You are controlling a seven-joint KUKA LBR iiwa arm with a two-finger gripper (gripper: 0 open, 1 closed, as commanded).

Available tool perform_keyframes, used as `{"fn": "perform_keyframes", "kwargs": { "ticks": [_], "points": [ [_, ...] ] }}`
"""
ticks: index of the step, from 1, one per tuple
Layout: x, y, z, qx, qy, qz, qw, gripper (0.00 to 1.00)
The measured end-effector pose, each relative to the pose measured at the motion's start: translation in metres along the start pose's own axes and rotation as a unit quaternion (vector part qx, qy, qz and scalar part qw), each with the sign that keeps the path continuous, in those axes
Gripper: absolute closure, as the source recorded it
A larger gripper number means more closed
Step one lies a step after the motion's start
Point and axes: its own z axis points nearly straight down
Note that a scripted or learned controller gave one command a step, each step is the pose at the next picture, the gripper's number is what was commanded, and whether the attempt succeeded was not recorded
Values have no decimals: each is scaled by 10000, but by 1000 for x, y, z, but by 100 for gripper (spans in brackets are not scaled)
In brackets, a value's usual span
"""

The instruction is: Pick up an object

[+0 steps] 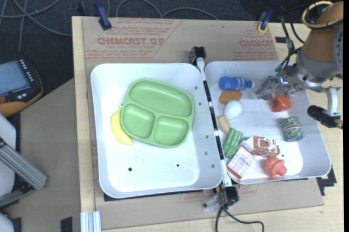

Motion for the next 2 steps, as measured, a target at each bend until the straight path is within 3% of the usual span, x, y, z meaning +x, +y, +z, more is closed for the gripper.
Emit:
{"fn": "perform_keyframes", "kwargs": {
  "ticks": [1, 2],
  "points": [
    [-4, -27, 7, -8, 33, -20, 10000, 0],
    [-7, -27, -3, -13, 1, -6, 10000, 100]
  ]
}}
